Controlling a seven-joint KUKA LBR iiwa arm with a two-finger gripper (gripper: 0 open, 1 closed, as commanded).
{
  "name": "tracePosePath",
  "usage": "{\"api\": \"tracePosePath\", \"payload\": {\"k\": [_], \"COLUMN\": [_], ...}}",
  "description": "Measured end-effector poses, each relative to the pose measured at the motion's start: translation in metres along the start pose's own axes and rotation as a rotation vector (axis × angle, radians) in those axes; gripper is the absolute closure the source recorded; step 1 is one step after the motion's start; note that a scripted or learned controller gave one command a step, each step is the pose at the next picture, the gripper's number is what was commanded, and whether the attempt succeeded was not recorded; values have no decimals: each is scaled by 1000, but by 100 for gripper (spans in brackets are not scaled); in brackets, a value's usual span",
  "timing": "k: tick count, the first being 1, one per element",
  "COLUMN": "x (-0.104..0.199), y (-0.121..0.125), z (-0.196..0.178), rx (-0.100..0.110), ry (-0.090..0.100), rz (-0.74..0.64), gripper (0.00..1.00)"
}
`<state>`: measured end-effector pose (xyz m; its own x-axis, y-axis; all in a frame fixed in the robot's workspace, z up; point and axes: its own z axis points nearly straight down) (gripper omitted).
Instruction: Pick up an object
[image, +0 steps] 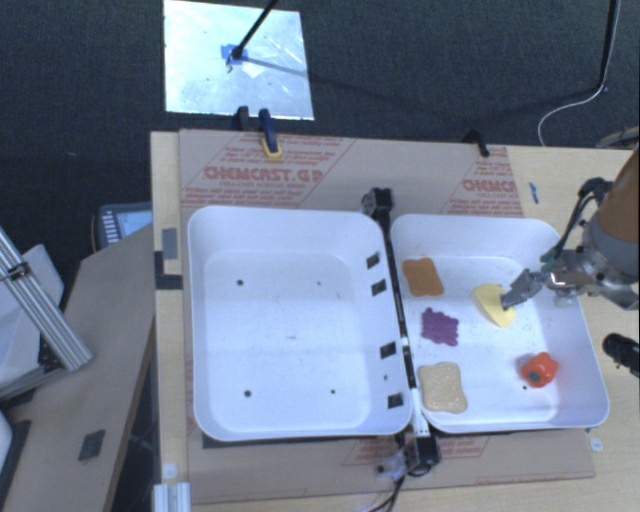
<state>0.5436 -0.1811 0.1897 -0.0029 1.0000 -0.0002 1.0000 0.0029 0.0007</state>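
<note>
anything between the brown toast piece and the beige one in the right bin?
Yes: in the camera view, the purple piece lies between the brown piece and the beige piece, slightly right of their line.

At the bench's right edge, the robot arm (618, 245) shows as a bulky grey casing with a rounded, tan-orange section along its upper right side. A thin dark cable loops off the casing's upper left in a narrow arc and drops back toward the wrist. Below the casing sits a cluster of silver-grey metal parts, blocky and angular, with small dark fittings. From that cluster the gripper (517, 296) extends as a slim, dark grey metal finger assembly, lighter along its upper face. A separate black, rounded part of the rig shows just below the wrist.
</note>
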Motion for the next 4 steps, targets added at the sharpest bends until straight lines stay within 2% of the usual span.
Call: {"api": "tracePosePath", "payload": {"k": [1,2,3,4], "x": [18,17,59,180], "y": [40,38,-23,11], "z": [-255,-256,-276,-212], "rx": [-22,-7,-3,4], "ry": [-6,-3,1,4], "rz": [-5,-7,-4,-14], "gripper": [0,100,100,100]}}
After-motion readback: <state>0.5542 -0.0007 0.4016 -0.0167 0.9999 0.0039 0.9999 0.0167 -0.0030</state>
